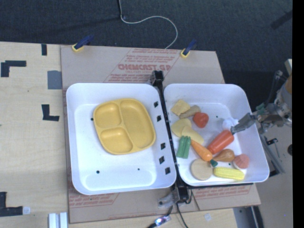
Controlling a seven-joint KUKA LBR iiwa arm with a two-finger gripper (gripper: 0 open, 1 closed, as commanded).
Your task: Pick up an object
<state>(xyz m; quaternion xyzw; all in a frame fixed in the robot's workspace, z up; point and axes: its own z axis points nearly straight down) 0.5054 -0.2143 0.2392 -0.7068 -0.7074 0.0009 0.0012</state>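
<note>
The bench carries 2 shallow white plastic bins side by side. The left bin [80,175] holds 1 yellow moulded plastic tray with 3 compartments [124,125], lying flat near the bin's middle.

The right bin [237,93] holds a crowded heap of toy plastic food. At the far left of the heap sits a pale yellow wedge-shaped piece [180,107], with a small round red tomato-like piece [200,119] just right of it. A green block-shaped piece [184,147] lies against the left wall. An orange carrot-shaped piece [201,151] runs slantwise beside a larger red-orange pepper-shaped piece [220,141]. Along the near wall lie a flat round beige disc [201,169] and a yellow corn cob [229,173]; a pink rounded piece [241,161] rests near the right wall.

The grey two-finger gripper [236,126] reaches in from the right and sits low over the right bin, its tip just beyond the upper end of the red-orange piece. Nothing is seen between its fingers. Whether they stand wide or narrow cannot be told at this slant.

Risks, as judged: the pieces touch and overlap, so closing here may nudge the red-orange piece aside or catch 2 at once. Rounded, smooth shapes may squirt free under pinch. A descent near the right wall may strike the bin's rim.
</note>
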